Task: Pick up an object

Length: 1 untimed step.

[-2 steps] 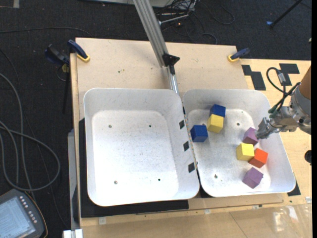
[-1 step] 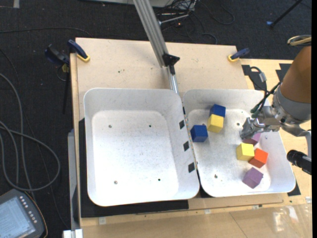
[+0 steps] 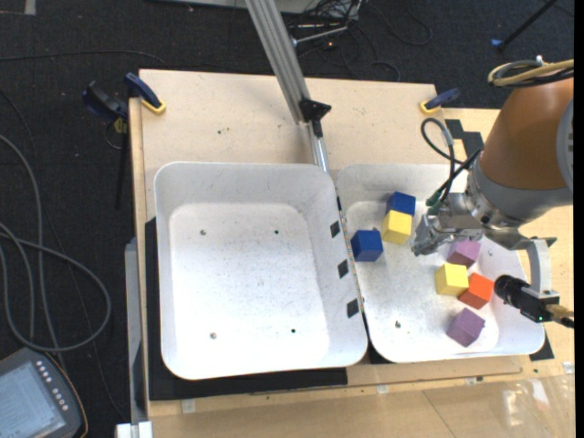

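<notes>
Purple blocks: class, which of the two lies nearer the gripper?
The paler purple block, directly beside the gripper and above the yellow block; the darker purple block sits by the bin's near edge.

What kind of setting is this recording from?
Most likely a robotics lab: a robot arm over two white bins, foam blocks, clamps on the bench, loose cables on dark carpet.

- Arm (image 3: 534, 144) cut off by right edge, base out of frame.
- Gripper (image 3: 427, 240) small and blurred, finger state unreadable.
- Pale purple block (image 3: 466, 253) partly hidden under wrist.
- Right bin (image 3: 383, 349) far corner covered by arm.
- Tablet (image 3: 32, 400) cropped at bottom-left corner.
</notes>
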Motion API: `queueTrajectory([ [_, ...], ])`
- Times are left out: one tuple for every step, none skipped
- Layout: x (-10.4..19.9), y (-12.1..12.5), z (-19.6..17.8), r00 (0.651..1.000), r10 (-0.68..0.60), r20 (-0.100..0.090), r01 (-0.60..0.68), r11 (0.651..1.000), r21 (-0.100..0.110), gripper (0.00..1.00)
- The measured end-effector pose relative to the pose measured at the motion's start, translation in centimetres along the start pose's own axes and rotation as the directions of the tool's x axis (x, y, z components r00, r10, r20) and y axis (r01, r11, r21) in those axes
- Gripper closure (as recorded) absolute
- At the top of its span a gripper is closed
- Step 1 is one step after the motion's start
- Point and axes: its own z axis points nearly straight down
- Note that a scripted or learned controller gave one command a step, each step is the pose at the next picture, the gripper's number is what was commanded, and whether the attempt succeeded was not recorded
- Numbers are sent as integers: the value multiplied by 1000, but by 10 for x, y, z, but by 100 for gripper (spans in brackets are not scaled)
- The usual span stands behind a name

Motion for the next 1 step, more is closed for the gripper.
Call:
queueTrajectory([
  [49, 13, 12, 1000, 1, 1, -1, 1000, 2, 100],
])
